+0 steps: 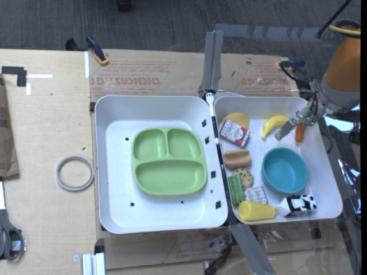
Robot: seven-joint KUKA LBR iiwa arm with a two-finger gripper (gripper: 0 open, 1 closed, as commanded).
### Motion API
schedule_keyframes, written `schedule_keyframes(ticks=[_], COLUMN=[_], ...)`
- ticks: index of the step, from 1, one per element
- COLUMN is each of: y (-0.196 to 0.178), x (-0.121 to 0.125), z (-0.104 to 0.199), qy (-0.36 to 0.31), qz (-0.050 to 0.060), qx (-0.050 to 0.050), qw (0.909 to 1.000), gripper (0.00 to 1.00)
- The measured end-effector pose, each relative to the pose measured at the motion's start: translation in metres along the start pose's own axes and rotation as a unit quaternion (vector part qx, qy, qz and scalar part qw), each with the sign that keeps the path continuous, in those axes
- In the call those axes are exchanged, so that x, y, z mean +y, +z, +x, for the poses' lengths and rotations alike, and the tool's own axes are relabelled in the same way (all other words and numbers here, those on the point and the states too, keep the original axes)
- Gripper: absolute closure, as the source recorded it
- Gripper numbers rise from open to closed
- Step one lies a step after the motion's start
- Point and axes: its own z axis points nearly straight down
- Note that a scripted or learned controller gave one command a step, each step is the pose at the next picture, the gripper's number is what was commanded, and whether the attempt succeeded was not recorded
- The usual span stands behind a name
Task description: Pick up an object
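Gripper [289,128] over the right bin [330,171], near its far right part. Just left of it, a banana [273,125]; touching on its right, a carrot [300,132]. Nearer than the gripper, a bowl [284,171]; nearer still, a small carton [300,204] and, left of that, a lemon-like piece [256,211]. Farther left, along the bin's left wall, a snack box [234,132], a hot dog [237,157], a cookie [245,178]. Well left, in the left bin [109,171], a divided plate [169,161]. Beyond that bin, on the bench [40,136], a tape ring [74,172].

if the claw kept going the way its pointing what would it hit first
Most likely the yellow banana. The claw slants down and toward the view's left, its tip just beside the banana in the right bin. Depth is unclear, so it might pass above.
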Motion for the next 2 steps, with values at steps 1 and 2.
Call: schedule_keyframes(ticks=[1,2], y=[0.012,0.033], x=[0.052,0.02], z=[0.027,-0.017], qy=[0.036,-0.005], qz=[0.0,0.004], qx=[-0.003,0.002], qw=[0.9994,1.0], gripper=[0.0,0.0])
